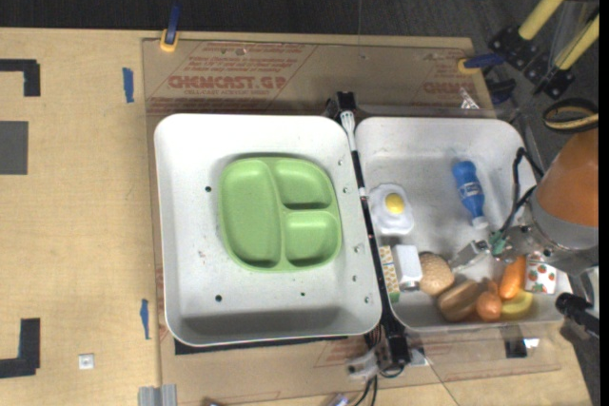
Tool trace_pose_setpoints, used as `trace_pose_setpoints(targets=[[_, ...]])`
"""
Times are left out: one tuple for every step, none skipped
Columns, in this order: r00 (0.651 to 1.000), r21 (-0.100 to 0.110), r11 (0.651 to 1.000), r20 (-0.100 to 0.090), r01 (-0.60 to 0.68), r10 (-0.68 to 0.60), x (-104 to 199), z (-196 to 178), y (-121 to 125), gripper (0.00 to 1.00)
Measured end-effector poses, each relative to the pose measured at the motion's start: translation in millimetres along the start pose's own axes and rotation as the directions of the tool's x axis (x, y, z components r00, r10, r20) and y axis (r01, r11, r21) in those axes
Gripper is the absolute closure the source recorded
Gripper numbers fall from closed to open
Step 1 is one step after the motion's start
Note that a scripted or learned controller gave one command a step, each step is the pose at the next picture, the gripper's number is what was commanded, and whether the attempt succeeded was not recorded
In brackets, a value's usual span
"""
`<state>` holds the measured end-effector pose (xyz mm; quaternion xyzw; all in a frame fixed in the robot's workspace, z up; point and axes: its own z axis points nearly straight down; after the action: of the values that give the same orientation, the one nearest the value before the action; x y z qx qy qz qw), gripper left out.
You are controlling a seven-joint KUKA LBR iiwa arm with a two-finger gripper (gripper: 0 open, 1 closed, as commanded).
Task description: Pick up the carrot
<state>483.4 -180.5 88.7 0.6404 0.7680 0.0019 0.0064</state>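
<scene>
The carrot (512, 278) stands between the fingers (501, 254), clamped, crowded against the right bin's (428, 133) near-right corner.

Look for the carrot (512, 278) in the right-hand bin (428, 136), down at about five o'clock of that bin, close to its right wall. You'll see a short orange piece, tapering, standing tilted with its long axis running roughly from one o'clock to seven o'clock. Its lower end sits among a cluster of small food items in the bin's near right corner, touching or just beside them; you cannot tell which from here.
</scene>
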Motion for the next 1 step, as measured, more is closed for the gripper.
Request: trace_pose_setpoints(targets=[[0.995, -0.018, 0.996, 0.062, 0.083, -0.082, 20.2, -4.7, 4.9, 0.00]])
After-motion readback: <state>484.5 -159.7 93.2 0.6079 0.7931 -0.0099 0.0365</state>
